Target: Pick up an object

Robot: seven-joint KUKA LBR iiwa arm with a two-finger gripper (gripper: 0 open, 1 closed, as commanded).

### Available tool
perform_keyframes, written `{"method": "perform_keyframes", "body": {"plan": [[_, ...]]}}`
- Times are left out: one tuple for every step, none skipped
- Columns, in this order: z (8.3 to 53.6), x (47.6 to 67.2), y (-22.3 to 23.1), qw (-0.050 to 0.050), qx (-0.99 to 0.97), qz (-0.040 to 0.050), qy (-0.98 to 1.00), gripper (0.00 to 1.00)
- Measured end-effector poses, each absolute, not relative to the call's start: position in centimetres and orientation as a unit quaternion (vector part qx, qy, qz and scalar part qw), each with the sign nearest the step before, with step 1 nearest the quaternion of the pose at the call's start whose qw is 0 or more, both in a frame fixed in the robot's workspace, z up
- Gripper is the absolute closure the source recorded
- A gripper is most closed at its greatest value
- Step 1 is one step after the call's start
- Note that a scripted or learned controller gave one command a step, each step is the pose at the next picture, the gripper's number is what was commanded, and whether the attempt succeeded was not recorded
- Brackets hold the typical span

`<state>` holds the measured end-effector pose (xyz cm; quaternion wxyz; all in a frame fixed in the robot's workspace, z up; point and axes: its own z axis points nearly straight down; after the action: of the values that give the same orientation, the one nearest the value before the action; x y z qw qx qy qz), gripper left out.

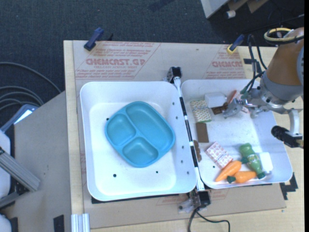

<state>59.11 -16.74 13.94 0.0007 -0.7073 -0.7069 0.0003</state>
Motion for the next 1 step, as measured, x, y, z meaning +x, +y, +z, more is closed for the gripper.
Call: {"method": "perform_keyframes", "body": {"plan": [[8.42,54.37,-19.14,0.001,-0.707,0.0007,-0.707,0.00]]}}
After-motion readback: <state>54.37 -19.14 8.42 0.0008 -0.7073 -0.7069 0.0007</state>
